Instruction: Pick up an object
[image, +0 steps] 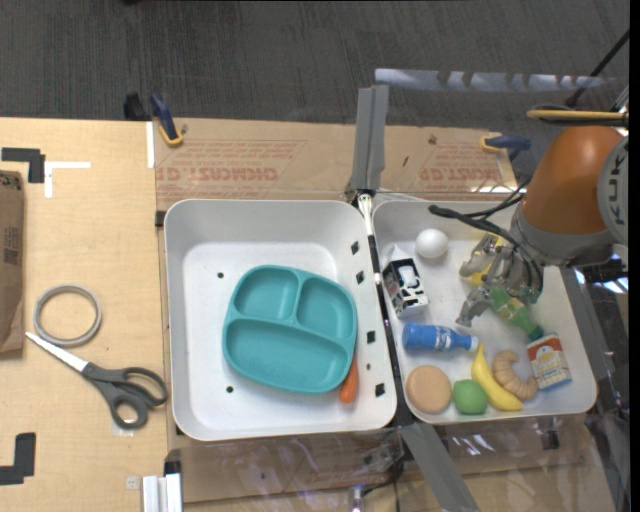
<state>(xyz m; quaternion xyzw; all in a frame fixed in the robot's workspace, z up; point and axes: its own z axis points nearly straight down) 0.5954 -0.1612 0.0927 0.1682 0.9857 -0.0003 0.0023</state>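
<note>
In the right bin (575, 300) my gripper (472, 290) hangs low over the middle, open, with nothing between its fingers. A green bottle (518, 315) lies just right of it, partly under the wrist. A white ball (432, 243) sits to its upper left and a black-and-white object (404, 285) to its left. Below it lies a blue bottle (438, 338). Along the front edge are a tan round object (429, 388), a green ball (469, 397), a banana (492, 378), a croissant (516, 372) and a small red-and-white carton (548, 362).
The left bin (190, 300) holds a teal divided plate (291, 328) with an orange carrot (349, 383) at its right edge. Scissors (105, 378) and a tape roll (67, 313) lie on the bench to the left. A grey divider (368, 140) stands behind the bins.
</note>
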